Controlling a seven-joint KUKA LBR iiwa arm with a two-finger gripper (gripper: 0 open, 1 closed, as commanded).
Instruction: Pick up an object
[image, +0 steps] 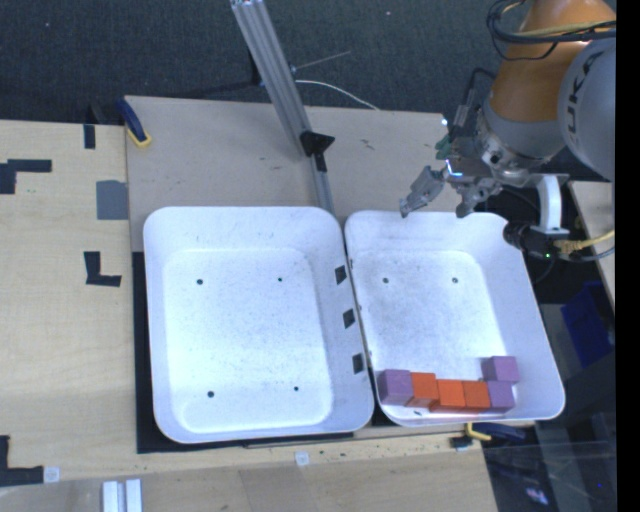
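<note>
The arm hangs over the far rim of the right bin (520, 300), its gripper (437, 200) tilted down and inward with the fingers (415, 200) spread apart and nothing between them — a ready posture, I'd say, for coming down on something rather than carrying it. What there is to pick lies well away from it, at the near edge of that same bin: a row of small blocks pushed up against the wall, a purple block (396, 384) at the left end, orange blocks (452, 392) in the middle, and two more purple blocks (500, 382) stacked at the right end. They sit touching one another and tight to the rim, likely because the bin floor slopes them there, and that crowding looks awkward for fingers needing room on both sides. The left bin (165, 250) beside it shares a raised divider, and a slanted metal post (275, 70) rises from the counter (200, 150) behind.
</note>
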